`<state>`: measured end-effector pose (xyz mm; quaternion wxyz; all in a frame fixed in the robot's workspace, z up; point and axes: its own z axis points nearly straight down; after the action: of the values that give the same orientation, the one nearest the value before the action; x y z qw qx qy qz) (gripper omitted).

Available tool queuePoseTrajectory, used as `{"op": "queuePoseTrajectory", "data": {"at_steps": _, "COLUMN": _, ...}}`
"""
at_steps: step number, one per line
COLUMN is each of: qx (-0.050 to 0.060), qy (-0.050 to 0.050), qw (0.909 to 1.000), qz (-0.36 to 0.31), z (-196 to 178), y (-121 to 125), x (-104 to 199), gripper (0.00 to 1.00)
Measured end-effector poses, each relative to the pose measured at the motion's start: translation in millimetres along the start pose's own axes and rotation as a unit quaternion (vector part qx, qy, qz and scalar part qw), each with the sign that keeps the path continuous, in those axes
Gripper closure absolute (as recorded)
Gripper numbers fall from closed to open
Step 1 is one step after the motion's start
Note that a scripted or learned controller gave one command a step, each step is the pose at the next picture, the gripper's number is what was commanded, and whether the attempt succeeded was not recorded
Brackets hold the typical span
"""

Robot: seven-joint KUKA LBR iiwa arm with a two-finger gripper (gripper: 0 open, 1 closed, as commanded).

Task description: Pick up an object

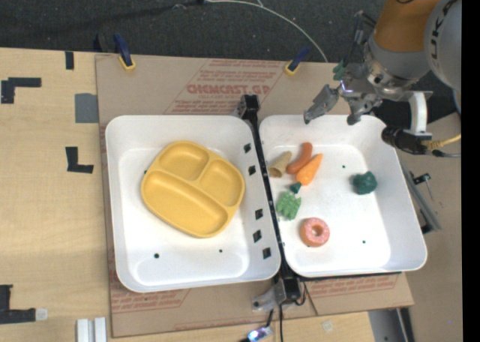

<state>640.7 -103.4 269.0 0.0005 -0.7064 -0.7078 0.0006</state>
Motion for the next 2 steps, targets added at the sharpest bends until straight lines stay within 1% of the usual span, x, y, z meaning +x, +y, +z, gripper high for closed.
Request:
{"op": "queuePoseTrajectory", "data": {"at_steps": 1, "qx": 0.003, "qy": 0.000, "qw": 1.0000, "qz": 0.000, "z": 63, "y": 5, "x": 3, "gripper": 0.00}}
{"op": "queuePoseTrajectory", "data": {"at_steps": 2, "qx": 0.003, "qy": 0.000, "qw": 1.0000, "qz": 0.000, "z": 125, "y": 11, "x": 6, "gripper": 0.00}}
